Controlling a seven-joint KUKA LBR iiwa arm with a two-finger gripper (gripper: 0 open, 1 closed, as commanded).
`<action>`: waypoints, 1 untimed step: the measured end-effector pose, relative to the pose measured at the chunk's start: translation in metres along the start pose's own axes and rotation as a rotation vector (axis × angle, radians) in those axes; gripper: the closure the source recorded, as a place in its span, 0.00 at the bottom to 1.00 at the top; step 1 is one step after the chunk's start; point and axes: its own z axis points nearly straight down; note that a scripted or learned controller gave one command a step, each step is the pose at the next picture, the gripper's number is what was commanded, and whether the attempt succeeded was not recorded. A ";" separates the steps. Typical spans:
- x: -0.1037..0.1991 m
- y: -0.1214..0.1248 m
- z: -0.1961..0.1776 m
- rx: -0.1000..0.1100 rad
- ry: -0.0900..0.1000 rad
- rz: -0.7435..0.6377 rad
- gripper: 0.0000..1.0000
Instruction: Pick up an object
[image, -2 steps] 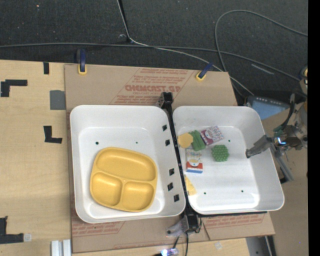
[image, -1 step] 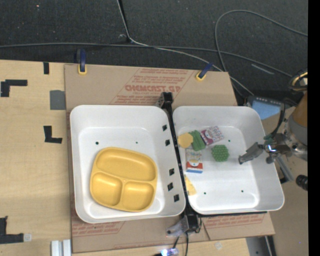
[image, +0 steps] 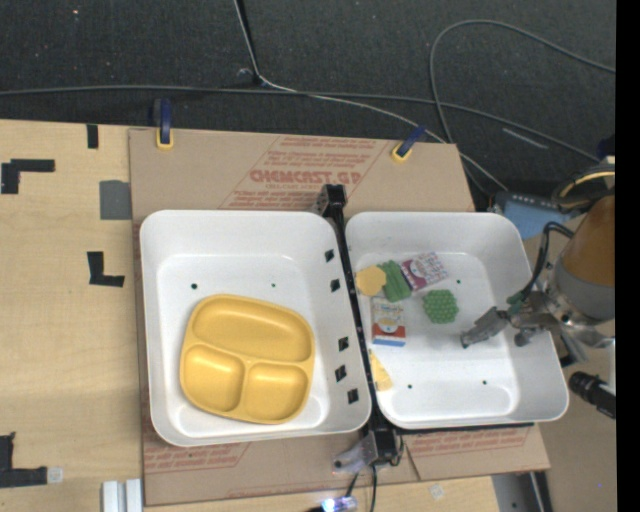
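Observation:
The right bin (image: 520, 405) holds several small items in its left half: a yellow round piece (image: 371, 280), a green block (image: 394, 281), a purple and white packet (image: 427, 268), a bumpy green ball (image: 440, 306), a small red, white and blue carton (image: 388, 322) and a yellow scrap (image: 381, 373) by the divider. My gripper (image: 496, 336) hangs over the right side of this bin, to the right of the green ball and apart from it. It is open, its grey fingers (image: 478, 331) spread with nothing between them.
The left bin (image: 160, 250) holds a yellow divided plate (image: 246, 357). A black divider strip (image: 343, 300) runs between the bins. Cardboard lies under both bins, and cables cross the dark surface at the back.

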 end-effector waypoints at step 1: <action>-0.002 -0.010 0.057 0.001 0.000 0.001 0.00</action>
